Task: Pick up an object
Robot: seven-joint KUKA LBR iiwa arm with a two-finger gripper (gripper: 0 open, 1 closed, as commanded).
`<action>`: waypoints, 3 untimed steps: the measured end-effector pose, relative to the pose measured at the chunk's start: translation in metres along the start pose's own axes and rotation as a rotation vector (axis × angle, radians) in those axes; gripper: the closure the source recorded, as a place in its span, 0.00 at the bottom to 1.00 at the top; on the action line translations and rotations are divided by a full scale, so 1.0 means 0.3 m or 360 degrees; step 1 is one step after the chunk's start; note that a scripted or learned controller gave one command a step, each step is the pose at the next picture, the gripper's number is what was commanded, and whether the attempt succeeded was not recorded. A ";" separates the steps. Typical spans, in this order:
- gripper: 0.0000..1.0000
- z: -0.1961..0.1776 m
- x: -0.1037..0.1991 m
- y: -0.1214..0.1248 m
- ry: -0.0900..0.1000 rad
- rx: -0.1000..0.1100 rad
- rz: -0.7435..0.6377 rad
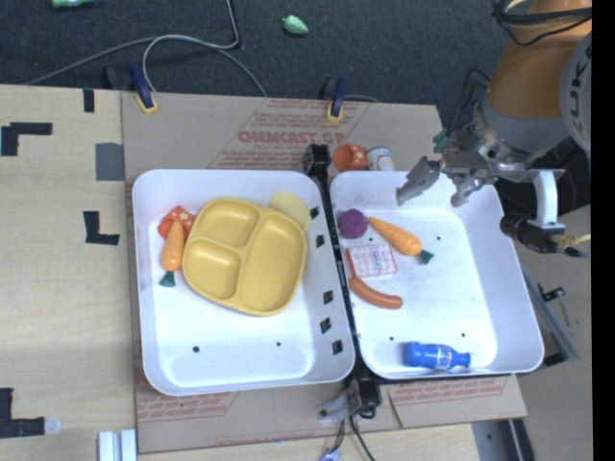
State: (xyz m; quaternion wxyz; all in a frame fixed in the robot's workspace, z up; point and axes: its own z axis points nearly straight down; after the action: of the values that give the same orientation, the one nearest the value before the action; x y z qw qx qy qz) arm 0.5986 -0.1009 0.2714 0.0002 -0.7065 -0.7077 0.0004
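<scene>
Clustered toward the far left of the right bin [509,286], a purple ball [353,223], a carrot [395,235], a small printed packet [371,260] and a sausage [376,296] lie close together, leaving bare floor along the right wall. Nearer, a blue bottle [434,356] lies by the near rim. Over the far edge, the gripper [441,186] hangs with fingers spread, holding nothing.
</scene>
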 end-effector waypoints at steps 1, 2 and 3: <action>0.00 0.424 0.005 0.064 0.0001 0.0009 0.0001; 0.00 0.618 -0.018 0.096 -0.0002 -0.0007 0.0000; 0.00 0.623 0.003 0.200 0.0006 0.0096 -0.0009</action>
State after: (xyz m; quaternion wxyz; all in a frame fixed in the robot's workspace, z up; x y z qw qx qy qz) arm 0.6584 -0.0998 0.0844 0.0228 -0.7041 -0.7094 0.0203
